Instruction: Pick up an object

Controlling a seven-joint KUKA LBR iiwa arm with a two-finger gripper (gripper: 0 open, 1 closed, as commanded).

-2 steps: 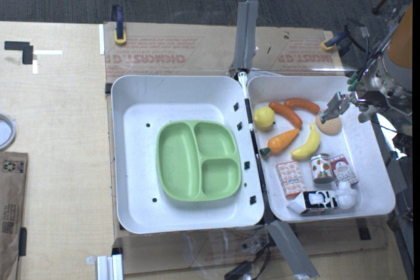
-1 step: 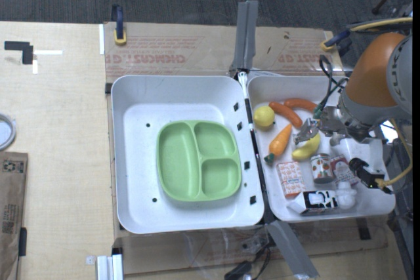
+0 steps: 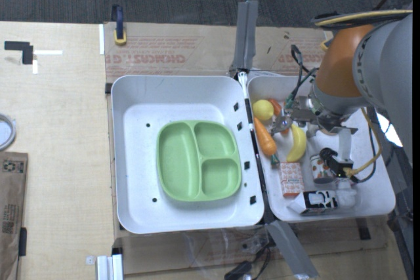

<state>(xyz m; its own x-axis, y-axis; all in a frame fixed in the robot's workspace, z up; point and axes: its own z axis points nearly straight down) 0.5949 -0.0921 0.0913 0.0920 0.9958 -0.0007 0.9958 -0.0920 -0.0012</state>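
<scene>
— Counting stock, bench from above: what is listed?

— Two white bins side by side; left bin (image 3: 131, 160) holds one green divided plate (image 3: 198, 160), three compartments; right bin (image 3: 377, 200) holds one lemon (image 3: 262, 109), one carrot (image 3: 265, 136), one banana (image 3: 297, 143), one small orange-and-white carton (image 3: 290, 179), one dark-and-white packet (image 3: 319, 201) near the front wall; one further printed item beside the carton, too obscured to name

— And the pincer?

— One gripper (image 3: 283, 122), on the grey arm (image 3: 367, 69) with orange band, low over the right bin; sits between lemon, carrot and banana, close to all three; cannot tell how wide its fingers stand, nor whether anything is pinched
</scene>
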